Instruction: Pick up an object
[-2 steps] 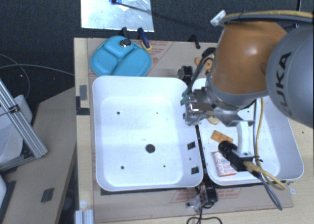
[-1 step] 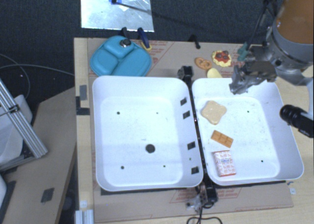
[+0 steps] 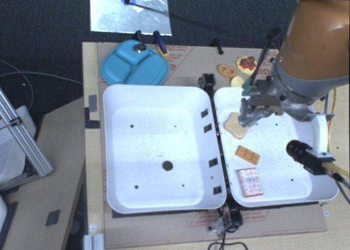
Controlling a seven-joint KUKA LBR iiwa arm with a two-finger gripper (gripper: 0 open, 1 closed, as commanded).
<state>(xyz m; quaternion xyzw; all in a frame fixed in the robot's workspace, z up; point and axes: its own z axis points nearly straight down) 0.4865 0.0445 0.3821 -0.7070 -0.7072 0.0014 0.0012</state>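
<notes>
The right bin point(image 3: 284, 191) holds three things. A pale tan slice point(image 3: 234, 128) lies near its left wall, an orange cracker point(image 3: 247, 155) lies below that, and a red-and-white packet point(image 3: 250, 181) sits near the front edge. My gripper point(image 3: 248, 117) hangs low over the upper right end of the tan slice, at or just above its surface. The wrist and the orange band hide the back right part of this bin. Nothing is visibly lifted off the bin floor.
The left bin point(image 3: 158, 106) has a small dark round disc point(image 3: 167, 166) on its floor. Behind the bins lie a blue divided plate point(image 3: 134, 64) and small toy foods point(image 3: 243, 67). Black clips line the wall between the bins.
</notes>
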